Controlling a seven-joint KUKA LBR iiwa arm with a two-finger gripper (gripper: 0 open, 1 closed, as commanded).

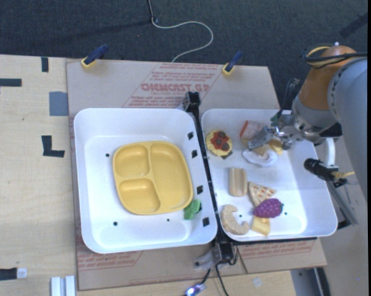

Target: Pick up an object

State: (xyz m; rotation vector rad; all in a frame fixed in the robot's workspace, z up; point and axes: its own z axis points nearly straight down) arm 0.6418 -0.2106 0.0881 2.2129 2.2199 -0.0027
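Gripper (263,142) is low over a white piece (260,156) in the right bin (315,217); we cannot tell its grasp; nothing lifted yet.

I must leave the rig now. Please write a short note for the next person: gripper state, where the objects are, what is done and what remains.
Gripper: low in the right bin, over the white piece near its top; no object is visibly between its fingers.
Right bin: small pizza, reddish slice, bread piece, cracker wedge, purple grapes, curved pastry, yellow cube.
Left bin: yellow divided plate, green item beside it.
Done: nothing picked up yet.
Left: grasp one object and lift it.
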